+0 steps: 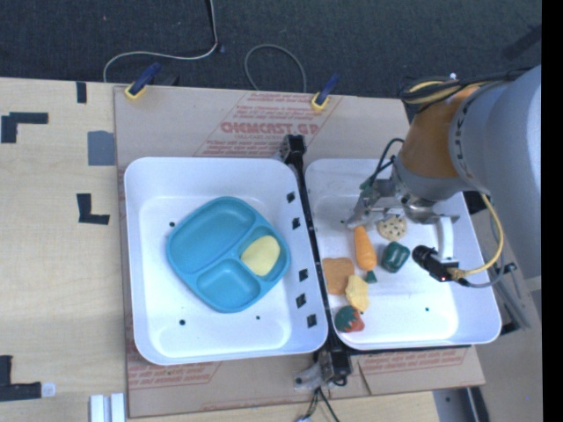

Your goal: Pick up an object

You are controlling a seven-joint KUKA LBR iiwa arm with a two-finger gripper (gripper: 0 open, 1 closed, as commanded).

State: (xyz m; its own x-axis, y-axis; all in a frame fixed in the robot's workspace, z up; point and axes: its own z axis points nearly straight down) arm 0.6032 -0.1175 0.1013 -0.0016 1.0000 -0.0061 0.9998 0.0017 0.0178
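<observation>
While the arm hangs low over the right bin [475, 323], nothing looks lifted yet, so I'd call the pick not done. Gripper [374, 211] sits at the bin's upper middle, just above the carrot [364, 247] and beside the speckled cookie [392, 228]; can't tell from this angle if the fingers are apart or together, and nothing shows between them. Candidates all lie in the right bin: carrot, cookie, green piece [394, 256], bread slice [336, 273], yellow chunk [357, 292], red-and-green piece [349, 321]. Left bin [145, 236] has a blue divided tray [211, 258] with a yellow item [261, 254] in one compartment. Bins sit on a cardboard sheet [211, 126] clamped to the light wood surface [53, 262]; dark carpet [88, 16] and cables behind.
</observation>
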